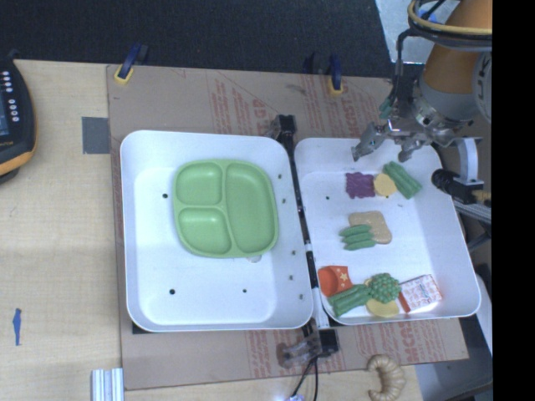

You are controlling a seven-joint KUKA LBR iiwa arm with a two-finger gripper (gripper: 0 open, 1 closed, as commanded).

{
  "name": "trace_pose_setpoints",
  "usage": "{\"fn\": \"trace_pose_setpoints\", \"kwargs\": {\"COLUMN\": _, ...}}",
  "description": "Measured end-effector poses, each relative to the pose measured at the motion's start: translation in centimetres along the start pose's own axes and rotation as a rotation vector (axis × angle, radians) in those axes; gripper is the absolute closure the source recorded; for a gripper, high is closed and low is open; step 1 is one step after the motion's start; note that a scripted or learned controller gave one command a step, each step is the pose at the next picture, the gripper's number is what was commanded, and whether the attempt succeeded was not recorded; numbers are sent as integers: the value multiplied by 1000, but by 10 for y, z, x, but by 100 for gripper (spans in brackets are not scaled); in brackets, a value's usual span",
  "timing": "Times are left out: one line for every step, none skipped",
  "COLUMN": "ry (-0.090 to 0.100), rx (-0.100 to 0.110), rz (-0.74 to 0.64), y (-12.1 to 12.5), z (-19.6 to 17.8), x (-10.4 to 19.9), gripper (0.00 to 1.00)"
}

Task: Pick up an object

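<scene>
Two white bins, toy food crowding the right bin (456, 249).
Spread and holding nothing, the tool (391, 144) hangs over the bin's far edge, near the purple grapes (360, 185), yellow piece (384, 186) and green bean pod (402, 179); because these touch, a descent might nudge rather than grip.

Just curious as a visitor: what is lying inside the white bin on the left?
The left bin holds one thing, a light green divided plate with three compartments, lying flat. A few small dark dots mark the bin's floor. Whatever sits beneath the plate is covered.
</scene>
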State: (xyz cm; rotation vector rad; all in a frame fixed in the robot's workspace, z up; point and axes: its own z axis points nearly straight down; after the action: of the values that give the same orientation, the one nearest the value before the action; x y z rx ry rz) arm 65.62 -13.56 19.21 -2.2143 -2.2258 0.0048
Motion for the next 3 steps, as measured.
{"fn": "trace_pose_setpoints", "kwargs": {"ry": 0, "rx": 7, "rz": 0, "y": -1, "z": 106, "x": -5, "gripper": 0}}
{"fn": "trace_pose_setpoints", "kwargs": {"ry": -1, "rx": 1, "rz": -1, "y": 1, "z": 89, "x": -5, "gripper": 100}}
{"fn": "trace_pose_setpoints", "kwargs": {"ry": -1, "rx": 2, "rz": -2, "y": 1, "z": 89, "x": -5, "gripper": 0}}
